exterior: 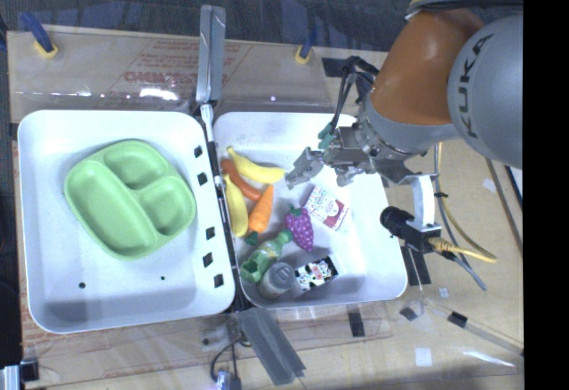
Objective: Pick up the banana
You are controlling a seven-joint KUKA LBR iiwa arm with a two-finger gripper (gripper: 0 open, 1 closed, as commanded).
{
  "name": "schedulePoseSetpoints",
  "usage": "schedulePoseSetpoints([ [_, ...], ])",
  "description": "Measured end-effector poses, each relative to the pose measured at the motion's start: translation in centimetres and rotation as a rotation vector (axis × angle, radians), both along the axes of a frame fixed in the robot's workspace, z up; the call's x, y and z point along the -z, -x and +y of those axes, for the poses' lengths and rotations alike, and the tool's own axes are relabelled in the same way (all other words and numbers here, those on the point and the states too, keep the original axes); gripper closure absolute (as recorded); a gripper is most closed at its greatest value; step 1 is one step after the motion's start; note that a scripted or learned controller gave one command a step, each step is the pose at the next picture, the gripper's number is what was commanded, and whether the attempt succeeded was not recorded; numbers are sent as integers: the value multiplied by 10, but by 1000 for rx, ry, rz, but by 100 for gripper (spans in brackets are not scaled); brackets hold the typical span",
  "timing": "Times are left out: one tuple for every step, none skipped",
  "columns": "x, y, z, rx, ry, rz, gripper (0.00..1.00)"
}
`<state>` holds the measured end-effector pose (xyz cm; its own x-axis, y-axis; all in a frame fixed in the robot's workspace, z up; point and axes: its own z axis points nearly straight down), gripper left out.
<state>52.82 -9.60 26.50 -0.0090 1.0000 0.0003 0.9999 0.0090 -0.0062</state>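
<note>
Landmark: everything below is being placed against the right bin [378, 286], the one holding the clutter.

Banana: the banana [252, 170] is lying at the upper left of the right bin, resting across the top of the carrot [261, 207] and close to the divider wall. A second yellow piece [236, 209] is running down along that same left wall; whether it is another banana is hard to say.

Gripper: the gripper [298, 171] is hanging over the upper middle of the right bin, just right of the banana's tip. Its fingers are reading as slightly spread, with nothing between them.

Why there: the arm is likely lining up beside the banana's free end, since the other end is crowded by the carrot.

Neighbours: grapes [300, 226], a pink carton [326, 207] and a can [276, 279] are sitting toward the bin's lower middle, apart from the banana.

Other bin: a green divided plate [131, 196] is sitting in the bin left of the right bin.

Risk: the fingers may be pinching the carrot too.
</note>
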Motion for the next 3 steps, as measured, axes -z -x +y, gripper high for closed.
schedulePoseSetpoints([
  [76,50,54,1,0,0,0],
  [76,-50,66,137,2,0,0],
  [67,-50,65,136,2,4,100],
])
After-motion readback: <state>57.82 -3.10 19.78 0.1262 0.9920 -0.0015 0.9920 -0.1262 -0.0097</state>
